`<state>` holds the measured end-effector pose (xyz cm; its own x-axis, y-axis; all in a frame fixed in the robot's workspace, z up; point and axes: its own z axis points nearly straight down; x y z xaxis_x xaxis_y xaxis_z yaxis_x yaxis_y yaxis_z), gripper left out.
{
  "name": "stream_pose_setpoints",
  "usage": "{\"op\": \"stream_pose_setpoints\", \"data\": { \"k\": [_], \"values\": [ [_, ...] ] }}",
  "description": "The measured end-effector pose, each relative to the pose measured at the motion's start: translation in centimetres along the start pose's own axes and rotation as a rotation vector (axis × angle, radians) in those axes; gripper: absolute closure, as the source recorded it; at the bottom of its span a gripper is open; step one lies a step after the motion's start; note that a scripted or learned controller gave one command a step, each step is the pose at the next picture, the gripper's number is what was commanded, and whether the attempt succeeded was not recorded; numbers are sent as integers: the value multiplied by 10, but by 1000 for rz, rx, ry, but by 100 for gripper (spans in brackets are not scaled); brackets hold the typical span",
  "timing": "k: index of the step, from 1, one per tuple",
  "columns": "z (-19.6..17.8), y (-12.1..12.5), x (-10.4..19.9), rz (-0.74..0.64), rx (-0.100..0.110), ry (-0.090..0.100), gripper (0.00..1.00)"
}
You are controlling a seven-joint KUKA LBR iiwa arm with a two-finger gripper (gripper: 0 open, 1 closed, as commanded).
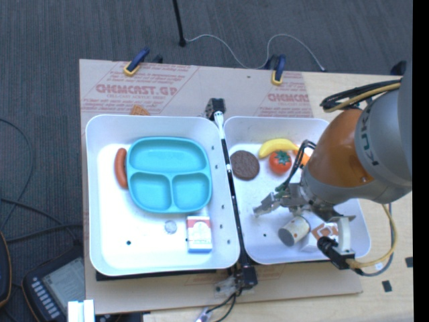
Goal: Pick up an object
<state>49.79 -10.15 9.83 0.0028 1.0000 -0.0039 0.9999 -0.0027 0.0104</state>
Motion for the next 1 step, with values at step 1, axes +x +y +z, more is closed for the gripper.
{"op": "stream_pose_setpoints", "data": {
  "k": [1],
  "values": [
    [10,-10,4,-2,-5,-3,0]
  ]
}}
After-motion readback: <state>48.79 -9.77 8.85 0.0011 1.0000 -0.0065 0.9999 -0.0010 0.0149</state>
